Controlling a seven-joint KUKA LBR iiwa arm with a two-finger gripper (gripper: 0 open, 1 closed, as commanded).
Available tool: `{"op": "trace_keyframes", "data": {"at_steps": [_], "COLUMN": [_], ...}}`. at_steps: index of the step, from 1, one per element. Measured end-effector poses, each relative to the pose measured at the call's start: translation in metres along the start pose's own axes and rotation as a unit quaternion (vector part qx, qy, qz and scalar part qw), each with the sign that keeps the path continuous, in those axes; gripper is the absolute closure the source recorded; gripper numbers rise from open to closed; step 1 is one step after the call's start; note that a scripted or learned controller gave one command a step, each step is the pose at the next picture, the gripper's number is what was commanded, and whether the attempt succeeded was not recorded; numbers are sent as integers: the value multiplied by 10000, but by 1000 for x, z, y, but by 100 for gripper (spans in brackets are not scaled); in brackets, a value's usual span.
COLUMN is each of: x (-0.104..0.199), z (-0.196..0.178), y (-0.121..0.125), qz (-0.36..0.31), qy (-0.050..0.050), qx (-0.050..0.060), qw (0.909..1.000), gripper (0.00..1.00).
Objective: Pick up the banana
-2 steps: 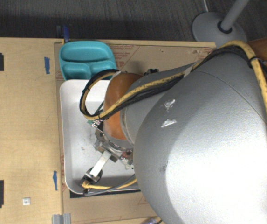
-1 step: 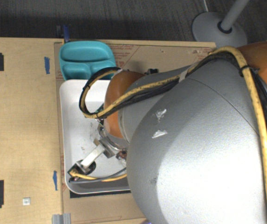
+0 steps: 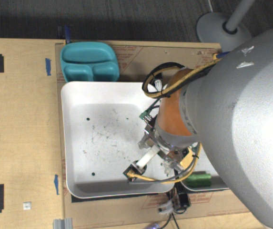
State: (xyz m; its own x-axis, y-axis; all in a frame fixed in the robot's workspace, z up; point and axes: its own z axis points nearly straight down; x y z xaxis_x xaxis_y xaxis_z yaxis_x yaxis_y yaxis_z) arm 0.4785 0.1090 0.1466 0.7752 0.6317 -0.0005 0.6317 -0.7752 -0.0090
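The grey arm (image 3: 241, 118) takes up most of the right half of the frame, reaching in over the place where the two white bins meet. Its orange band (image 3: 172, 118) sits right of centre, with the wrist pointing down and left. The end effector (image 3: 167, 162) hangs below the band, low over the right-hand edge of the left bin (image 3: 79, 128). It is seen from above and behind, so whether it is wide or narrow cannot be told, and nothing can be seen held in it.

The left bin's floor is scuffed with dark specks. A strip of the right bin (image 3: 212, 189) shows at the lower right, under the arm, with a green thing (image 3: 199, 179) lying in it. Just up and left of that, close under the wrist, is a patch of yellow (image 3: 190, 161). Whether it is the banana or only cable cannot be told, as the arm hides most of it.

A teal tray (image 3: 89, 61) stands on the bench (image 3: 22, 128) at the upper left, touching the left bin's far rim. A grey round stand (image 3: 215, 27) sits at the upper right
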Motion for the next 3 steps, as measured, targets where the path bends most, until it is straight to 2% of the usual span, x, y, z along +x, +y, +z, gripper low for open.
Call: {"op": "trace_keyframes", "data": {"at_steps": [1, 2, 3], "x": [32, 74, 75], "z": [61, -11, 61], "y": [-38, -89, -88], "qz": [515, 2123, 2393], "qy": [7, 16, 39], "qx": [-36, -43, -37], "qw": [9987, 9772, 9709], "gripper": [0, 0, 0]}}
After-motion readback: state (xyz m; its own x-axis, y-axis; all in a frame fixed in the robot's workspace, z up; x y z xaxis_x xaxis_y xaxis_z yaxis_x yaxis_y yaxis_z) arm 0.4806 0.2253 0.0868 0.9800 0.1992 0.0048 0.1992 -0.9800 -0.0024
